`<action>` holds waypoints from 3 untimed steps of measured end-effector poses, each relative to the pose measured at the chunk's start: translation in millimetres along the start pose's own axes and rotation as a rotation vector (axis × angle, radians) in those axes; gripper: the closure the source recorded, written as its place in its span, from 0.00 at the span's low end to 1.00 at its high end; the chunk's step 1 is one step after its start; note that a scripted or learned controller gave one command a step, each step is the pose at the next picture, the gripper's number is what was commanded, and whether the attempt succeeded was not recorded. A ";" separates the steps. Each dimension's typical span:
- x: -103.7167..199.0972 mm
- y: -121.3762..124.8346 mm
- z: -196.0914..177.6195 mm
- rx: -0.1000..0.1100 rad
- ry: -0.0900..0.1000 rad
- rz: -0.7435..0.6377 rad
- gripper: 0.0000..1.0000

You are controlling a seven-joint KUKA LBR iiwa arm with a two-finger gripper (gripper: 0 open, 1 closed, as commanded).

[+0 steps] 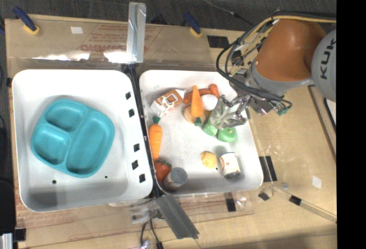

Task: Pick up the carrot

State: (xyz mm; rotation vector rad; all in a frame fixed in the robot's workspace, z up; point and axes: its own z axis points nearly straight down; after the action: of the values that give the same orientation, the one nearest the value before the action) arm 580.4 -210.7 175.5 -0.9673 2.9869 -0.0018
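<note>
A: Where's the carrot?

B: Two candidates in the right bin (251,153). One carrot (155,138) lies flat along the left wall, near a red item. A second carrot (197,103) leans on the cluttered pile at the back.

A: And the gripper?

B: The gripper (227,116) hangs low over a green toy (222,131), beside the second carrot. Opening: cannot tell, wiring obscures it. Nothing visibly held.

A: Why there?

B: Likely targeting the pile; the clutter could foul the grasp.
</note>
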 end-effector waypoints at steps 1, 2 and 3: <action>-64.5 -45.4 -132.6 0.009 -0.006 -0.038 1.00; -64.3 -43.4 -111.1 -0.003 0.000 -0.551 1.00; -64.6 -43.4 -120.1 -0.001 -0.002 -0.888 1.00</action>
State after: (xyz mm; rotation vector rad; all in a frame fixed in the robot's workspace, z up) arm 658.0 -207.9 295.8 -2.1560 2.2812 -0.0008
